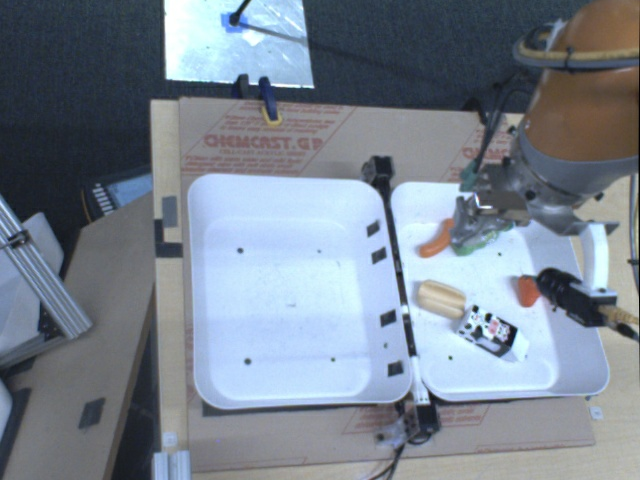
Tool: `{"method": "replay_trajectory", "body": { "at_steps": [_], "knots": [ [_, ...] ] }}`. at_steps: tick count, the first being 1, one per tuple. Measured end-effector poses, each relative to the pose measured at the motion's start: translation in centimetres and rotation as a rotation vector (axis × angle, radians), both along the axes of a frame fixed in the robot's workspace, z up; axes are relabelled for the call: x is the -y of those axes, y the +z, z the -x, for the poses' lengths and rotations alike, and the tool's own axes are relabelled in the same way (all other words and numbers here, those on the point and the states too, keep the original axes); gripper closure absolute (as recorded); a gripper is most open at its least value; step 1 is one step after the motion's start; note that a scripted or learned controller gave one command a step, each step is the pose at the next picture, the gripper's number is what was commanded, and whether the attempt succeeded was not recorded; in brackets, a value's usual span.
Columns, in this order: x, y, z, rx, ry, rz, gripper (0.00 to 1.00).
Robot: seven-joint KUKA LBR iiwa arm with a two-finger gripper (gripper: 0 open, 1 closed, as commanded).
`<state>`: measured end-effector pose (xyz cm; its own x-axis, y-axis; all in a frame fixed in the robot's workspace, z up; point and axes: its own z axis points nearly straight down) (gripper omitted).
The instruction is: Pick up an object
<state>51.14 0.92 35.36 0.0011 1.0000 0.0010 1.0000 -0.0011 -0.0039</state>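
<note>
- Gripper point(472, 230) was seen low in the right bin point(575, 373), set over a green item point(470, 246) beside the carrot point(436, 239), likely for a grasp.
- Finger state could not be told.
- Block point(440, 298), card point(490, 332) and red piece point(528, 290) were lying apart, left loose for picking.

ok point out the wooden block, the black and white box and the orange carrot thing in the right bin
wooden block point(440, 298): camera view, middle of its top face
black and white box point(490, 332): camera view, centre of its printed top
orange carrot point(434, 241): camera view, mid-body
</note>
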Motion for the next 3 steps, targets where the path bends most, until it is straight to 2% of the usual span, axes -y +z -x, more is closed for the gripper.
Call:
{"method": "replay_trajectory", "body": {
  "at_steps": [1, 2, 3],
  "knots": [
    [-7.5, 6.5, -1.6, 0.013, 0.013, -0.003, 1.0],
    [-9.3, 1.3, 2.6, 0.001, 0.007, 0.0, 1.0],
    [-8.8, 0.3, 2.4, 0.006, 0.001, 0.001, 1.0]
  ]
}}
